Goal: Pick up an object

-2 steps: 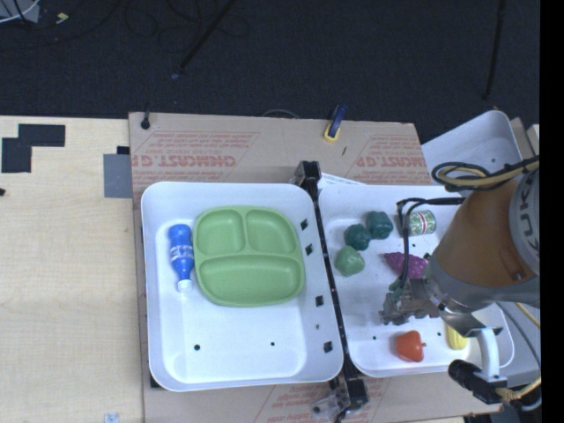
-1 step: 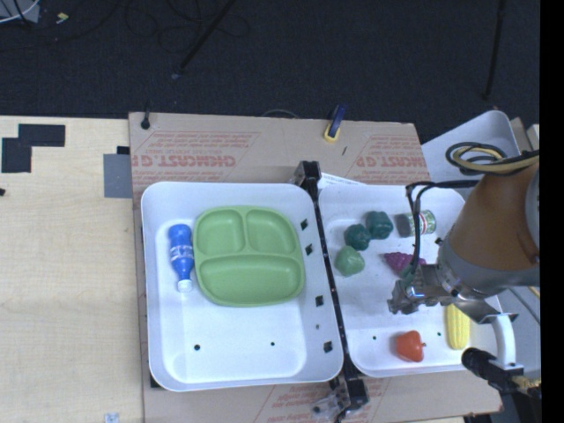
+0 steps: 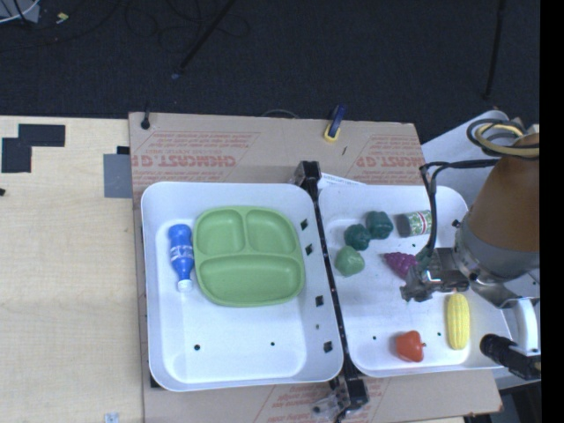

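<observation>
Red tomato lies below end effector, beside corn.

The gripper hangs low in the right bin, just beside the purple grapes and the yellow corn.

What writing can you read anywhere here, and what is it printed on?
Cardboard sheet under the bins: red print, upside down from this camera, too blurred to read with certainty.
Blue bottle: white label, too small to read.
Can: label unreadable.
No other text shows.
</observation>
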Available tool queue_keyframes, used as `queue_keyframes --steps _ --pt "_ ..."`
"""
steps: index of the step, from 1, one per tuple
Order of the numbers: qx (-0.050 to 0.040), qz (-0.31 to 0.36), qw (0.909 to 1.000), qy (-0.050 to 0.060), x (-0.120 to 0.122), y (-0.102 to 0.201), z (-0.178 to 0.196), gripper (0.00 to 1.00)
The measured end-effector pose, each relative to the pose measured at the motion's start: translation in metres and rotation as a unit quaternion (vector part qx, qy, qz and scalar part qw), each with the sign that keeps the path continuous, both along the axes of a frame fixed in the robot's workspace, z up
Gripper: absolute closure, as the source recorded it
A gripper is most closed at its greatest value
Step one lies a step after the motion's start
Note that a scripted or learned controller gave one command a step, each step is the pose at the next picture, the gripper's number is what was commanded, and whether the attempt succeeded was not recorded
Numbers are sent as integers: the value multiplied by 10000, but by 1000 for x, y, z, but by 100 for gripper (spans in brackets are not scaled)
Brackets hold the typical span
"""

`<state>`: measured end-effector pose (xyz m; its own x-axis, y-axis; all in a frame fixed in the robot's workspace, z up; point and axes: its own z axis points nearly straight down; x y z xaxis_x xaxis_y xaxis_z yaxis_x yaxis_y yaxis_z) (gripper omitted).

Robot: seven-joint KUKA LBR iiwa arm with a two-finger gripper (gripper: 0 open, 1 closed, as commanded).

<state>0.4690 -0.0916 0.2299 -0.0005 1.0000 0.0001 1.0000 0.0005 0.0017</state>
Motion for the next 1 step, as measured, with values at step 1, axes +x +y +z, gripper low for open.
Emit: queue_keyframes --steps 1 --pt "11 18 10000 28 14 46 -11 100"
